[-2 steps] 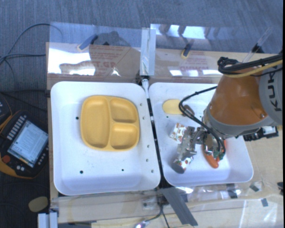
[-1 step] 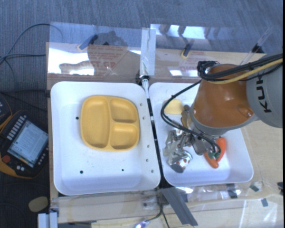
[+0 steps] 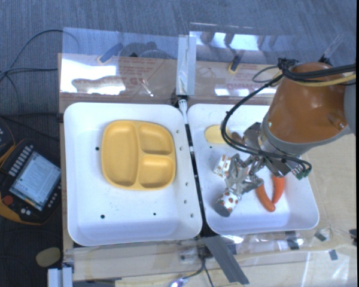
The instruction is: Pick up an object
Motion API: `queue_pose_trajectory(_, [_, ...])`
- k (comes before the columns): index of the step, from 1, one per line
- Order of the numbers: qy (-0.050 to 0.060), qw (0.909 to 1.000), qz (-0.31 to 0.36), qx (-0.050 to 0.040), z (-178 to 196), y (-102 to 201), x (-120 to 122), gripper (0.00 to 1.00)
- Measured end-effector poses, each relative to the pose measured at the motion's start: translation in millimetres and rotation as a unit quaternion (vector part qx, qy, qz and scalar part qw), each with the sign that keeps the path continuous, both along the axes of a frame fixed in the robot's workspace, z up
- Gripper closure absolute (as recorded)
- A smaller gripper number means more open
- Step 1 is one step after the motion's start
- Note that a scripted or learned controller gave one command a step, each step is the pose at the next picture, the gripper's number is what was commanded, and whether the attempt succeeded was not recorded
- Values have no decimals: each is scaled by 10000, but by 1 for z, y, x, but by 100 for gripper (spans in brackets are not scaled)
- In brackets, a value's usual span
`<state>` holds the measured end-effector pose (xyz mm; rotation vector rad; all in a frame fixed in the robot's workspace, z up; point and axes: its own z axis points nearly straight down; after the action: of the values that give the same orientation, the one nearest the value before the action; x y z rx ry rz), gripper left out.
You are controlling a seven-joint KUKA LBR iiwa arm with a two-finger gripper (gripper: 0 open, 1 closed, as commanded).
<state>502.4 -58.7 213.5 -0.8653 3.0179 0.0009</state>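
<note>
Camera view, looking down at a slant, has my claw low inside the right bin, its dark metal parts crowded over a small cluster of things, and I cannot tell how it stands or whether it has hold of anything. Taking the claw as the landmark: a small white cup with red spots lies tipped on its side just below and left of it, close against the metal. A pale patterned piece sits just to the claw's left, touching or nearly so. A carrot, orange and bent, lies just to the claw's right and a little below. A flat yellow thing shows above and left of the claw, partly hidden by my black cable. My orange band bulks above and right of the claw. Well to the claw's left, past the seam between bins, a yellow divided plate rests in the middle of the left bin.
</note>
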Motion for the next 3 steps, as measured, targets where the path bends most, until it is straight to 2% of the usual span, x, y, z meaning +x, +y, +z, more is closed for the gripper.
queue_pose_trajectory(1, [4,9800,1991,5,-30,32,-7,100])
queue_pose_trajectory(2, [4,9459,3245,5,-30,55,-18,100])
queue_pose_trajectory(3, [-5,8904,4553,8,-14,65,-18,100])
